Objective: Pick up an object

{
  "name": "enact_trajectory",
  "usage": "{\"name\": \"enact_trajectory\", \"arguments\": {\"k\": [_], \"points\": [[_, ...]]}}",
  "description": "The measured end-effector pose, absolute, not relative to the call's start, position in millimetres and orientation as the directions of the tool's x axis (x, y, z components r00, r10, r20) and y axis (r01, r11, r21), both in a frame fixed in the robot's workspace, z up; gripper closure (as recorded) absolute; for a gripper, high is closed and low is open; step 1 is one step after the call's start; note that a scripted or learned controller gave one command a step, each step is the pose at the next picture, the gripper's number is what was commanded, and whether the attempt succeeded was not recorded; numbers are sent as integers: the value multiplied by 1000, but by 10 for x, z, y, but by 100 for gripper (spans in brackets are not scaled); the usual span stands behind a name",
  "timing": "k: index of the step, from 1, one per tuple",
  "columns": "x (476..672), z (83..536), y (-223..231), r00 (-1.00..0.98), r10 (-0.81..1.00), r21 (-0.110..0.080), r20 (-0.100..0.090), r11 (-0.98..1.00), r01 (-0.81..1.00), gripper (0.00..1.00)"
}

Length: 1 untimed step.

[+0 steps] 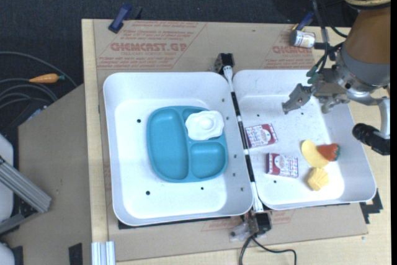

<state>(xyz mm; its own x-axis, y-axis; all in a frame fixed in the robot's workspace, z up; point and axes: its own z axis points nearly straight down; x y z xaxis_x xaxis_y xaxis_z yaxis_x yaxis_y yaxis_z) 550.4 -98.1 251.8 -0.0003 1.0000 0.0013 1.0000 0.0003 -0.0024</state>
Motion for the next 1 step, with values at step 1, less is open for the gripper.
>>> {"name": "enact_trajectory", "arguments": {"k": [1], "points": [[5858, 1018, -1129, 1, 1000, -2, 1, -1, 1000, 0]]}}
